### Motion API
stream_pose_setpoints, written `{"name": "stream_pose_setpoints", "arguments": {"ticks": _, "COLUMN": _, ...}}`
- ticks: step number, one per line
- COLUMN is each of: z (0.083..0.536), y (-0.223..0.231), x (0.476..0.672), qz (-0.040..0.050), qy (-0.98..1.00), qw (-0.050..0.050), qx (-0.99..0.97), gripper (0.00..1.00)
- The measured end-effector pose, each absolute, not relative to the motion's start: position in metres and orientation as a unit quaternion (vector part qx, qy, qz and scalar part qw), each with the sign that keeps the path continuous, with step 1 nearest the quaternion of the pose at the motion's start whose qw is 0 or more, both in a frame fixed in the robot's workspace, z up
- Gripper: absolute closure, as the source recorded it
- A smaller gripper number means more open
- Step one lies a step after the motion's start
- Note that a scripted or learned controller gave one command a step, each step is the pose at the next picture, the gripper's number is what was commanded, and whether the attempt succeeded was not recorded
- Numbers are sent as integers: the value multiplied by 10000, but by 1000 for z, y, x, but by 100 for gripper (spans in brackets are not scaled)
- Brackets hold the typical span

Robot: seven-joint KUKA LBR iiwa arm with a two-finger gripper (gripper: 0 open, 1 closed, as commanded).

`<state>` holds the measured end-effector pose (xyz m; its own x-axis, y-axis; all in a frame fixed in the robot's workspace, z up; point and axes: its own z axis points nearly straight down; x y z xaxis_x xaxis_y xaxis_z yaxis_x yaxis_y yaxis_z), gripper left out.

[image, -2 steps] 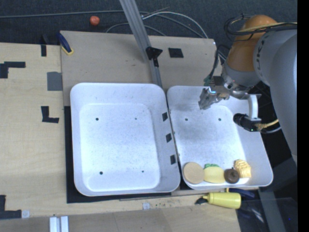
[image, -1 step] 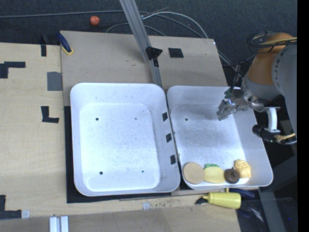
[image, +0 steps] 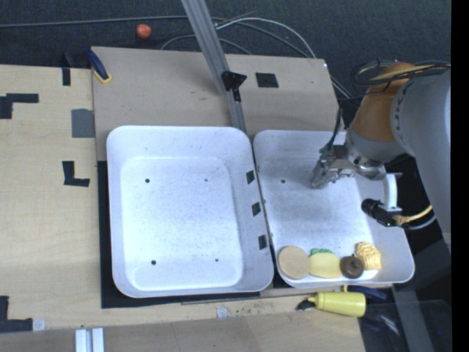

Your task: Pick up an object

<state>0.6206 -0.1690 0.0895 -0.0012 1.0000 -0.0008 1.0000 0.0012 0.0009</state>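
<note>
Objects to pick: a small cluster lies along the near edge of the right-hand shallow white bin (image: 293,152) — a round tan disc (image: 293,262), a green piece (image: 320,253) mostly hidden behind a smooth yellow oval piece (image: 325,265), a small dark brown round piece (image: 352,268), and a ridged yellow piece (image: 367,255). They sit touching or just beside one another.
Gripper: the grey two-finger gripper (image: 320,180) is low over the bare middle of the right bin, well apart from the cluster. Whether it is open or closed cannot be told from this angle, and nothing is seen in its grasp.
Arm: grey with an orange band (image: 372,116), reaching in from the right.
Left bin: a second shallow white bin (image: 183,211) sits beside the first.
Outside the bins: a yellow-handled tool (image: 339,303) lies on the bench by the right bin's near edge.
Progress: judged as not yet done; reaching an object, closing on it and lifting all remain.
</note>
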Motion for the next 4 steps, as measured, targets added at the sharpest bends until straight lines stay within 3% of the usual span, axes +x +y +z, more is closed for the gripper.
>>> {"name": "stream_pose_setpoints", "arguments": {"ticks": 1, "z": 90, "y": -117, "x": 604, "qz": 4, "qy": 7084, "qw": 2, "qx": 7059, "gripper": 100}}
{"name": "stream_pose_setpoints", "arguments": {"ticks": 2, "z": 318, "y": -175, "x": 559, "qz": 19, "qy": 7067, "qw": 31, "qx": 7075, "gripper": 100}}
{"name": "stream_pose_setpoints", "arguments": {"ticks": 3, "z": 225, "y": -155, "x": 566, "qz": -23, "qy": 7076, "qw": -33, "qx": 7066, "gripper": 100}}
{"name": "stream_pose_setpoints", "arguments": {"ticks": 4, "z": 193, "y": -126, "x": 612, "qz": -7, "qy": 7083, "qw": -11, "qx": 7059, "gripper": 100}}
